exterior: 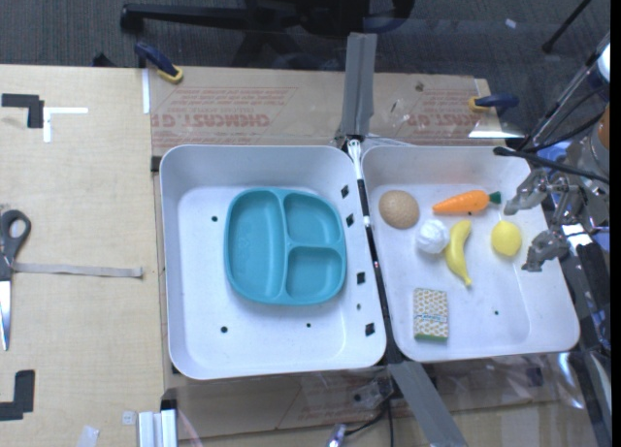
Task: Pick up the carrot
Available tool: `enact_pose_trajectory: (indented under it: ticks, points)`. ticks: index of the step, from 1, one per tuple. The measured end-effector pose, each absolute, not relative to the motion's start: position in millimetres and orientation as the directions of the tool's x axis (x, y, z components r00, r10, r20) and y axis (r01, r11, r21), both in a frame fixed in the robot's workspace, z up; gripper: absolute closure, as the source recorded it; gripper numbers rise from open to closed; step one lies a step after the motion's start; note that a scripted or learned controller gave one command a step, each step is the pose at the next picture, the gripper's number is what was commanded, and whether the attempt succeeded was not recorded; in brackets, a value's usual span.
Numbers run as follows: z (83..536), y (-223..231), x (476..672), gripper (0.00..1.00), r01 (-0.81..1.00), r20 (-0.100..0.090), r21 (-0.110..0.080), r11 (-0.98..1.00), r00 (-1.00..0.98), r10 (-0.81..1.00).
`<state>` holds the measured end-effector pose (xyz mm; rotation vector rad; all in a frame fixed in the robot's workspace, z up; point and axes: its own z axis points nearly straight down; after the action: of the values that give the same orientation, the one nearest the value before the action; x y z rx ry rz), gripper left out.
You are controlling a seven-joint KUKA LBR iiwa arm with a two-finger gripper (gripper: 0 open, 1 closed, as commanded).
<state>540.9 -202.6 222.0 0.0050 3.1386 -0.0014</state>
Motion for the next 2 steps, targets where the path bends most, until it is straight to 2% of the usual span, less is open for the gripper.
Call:
enact_pose_trajectory:
  ticks: [1, 2]
  points:
    - [213, -207, 631.4, 0.0, 0.067, -0.006, -0.001, 0.998, -0.998, 0.067]
    - [94, -210, 656.1, 0.0, -0.021, -0.007, -0.002, 1.0, -1.0, -0.021]
